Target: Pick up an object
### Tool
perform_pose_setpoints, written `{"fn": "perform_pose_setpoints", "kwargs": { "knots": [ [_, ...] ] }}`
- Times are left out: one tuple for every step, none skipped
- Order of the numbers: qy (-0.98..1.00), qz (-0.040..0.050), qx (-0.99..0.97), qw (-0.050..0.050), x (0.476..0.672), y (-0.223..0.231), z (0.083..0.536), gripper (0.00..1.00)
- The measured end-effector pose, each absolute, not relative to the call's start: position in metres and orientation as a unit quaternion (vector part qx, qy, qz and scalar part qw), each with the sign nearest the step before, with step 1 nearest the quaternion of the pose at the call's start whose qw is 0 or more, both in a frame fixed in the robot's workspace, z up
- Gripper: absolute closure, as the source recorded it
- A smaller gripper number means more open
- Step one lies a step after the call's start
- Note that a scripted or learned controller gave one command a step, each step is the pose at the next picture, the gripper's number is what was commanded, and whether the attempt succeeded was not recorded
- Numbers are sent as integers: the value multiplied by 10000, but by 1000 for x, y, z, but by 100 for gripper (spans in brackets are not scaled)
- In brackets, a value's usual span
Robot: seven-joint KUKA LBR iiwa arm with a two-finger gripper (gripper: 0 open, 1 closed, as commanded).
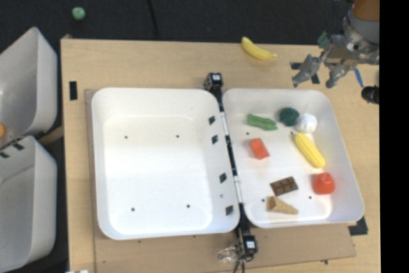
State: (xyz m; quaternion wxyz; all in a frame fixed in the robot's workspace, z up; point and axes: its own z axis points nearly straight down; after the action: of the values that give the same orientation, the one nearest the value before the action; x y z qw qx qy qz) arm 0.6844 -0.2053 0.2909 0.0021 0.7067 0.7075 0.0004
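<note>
Nearest, at the lower right of the frame, a tan wedge [281,205], a brown chocolate bar [284,186] and a red piece [324,183] lie in the right bin [284,163]; farther up sit a corn cob [309,150], orange block [259,149], green pod [262,121], dark green ball [289,116] and white ball [307,123]; beyond, a banana [258,50] lies on the tabletop [160,61]; the hand [319,77] hovers at upper right, fingers spread wide, holding nothing.

The arm [363,3] is cut off at the top edge, above its orange band. The upper tub [25,80] and lower tub [25,201] run past the left edge. An orange speck [2,131] there is too cropped to name. The dark green lump [289,115] is too blurred to identify. So is the small tangle [233,255] near the bottom edge.
</note>
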Motion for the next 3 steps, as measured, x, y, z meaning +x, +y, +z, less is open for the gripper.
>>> {"fn": "perform_pose_setpoints", "kwargs": {
  "knots": [
    [7091, -11, 7051, -22, 673, -150, 167, 0],
    [7074, -5, 7068, -11, 620, -115, 136, 0],
    [7073, 48, 7068, 89, 681, -105, 117, 0]
  ]
}}
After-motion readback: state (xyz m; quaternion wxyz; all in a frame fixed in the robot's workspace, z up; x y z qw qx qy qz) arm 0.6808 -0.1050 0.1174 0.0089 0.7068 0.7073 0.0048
